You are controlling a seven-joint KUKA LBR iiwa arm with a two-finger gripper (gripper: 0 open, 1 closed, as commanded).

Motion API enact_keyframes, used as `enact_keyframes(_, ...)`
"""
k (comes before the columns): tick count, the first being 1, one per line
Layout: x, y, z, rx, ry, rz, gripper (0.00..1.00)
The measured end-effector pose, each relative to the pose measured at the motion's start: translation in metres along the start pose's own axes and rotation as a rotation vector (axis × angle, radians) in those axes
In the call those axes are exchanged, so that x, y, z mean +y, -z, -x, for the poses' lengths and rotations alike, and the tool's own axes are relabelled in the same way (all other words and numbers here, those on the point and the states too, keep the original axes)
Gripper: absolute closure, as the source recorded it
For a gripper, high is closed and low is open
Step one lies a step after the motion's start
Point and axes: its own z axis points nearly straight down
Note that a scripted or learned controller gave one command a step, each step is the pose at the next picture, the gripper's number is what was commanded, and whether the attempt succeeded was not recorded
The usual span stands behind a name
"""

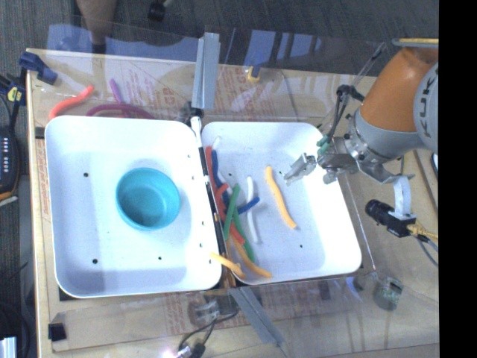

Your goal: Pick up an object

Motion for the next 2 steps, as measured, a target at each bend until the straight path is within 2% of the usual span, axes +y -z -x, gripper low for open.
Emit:
enact_keyframes(1, 0.008, -0.102, 0.007, -0.001, 0.116, -0.001, 0.0)
enact_keyframes(2, 0.073, -0.152, 0.009, -0.003, -0.1, 0.006, 0.0)
